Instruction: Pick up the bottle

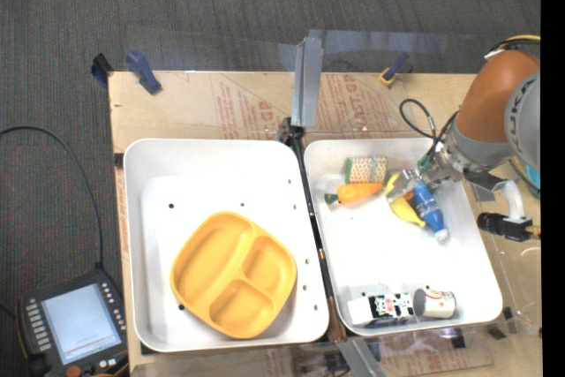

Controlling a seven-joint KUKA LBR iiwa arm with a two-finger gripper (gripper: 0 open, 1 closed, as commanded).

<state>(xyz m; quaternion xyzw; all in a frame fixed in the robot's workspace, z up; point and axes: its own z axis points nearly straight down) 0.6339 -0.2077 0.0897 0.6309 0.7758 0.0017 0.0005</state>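
Observation:
A blue bottle [430, 209] with a pale cap lies slanted in the right bin [397, 278], its cap end pointing to the lower right. It overlaps a yellow banana [403, 208]. My gripper [415, 184] reaches in from the right and sits at the bottle's upper end. The fingers are closed on that end. The orange band of the arm [494, 106] rises behind it.
An orange carrot [357, 192] and a green-and-yellow sponge [366, 167] lie left of the gripper. A small can [434, 304] and a black-and-white box [381, 307] rest along the bin's front wall. The left bin [154, 181] holds a yellow divided plate [234, 274].

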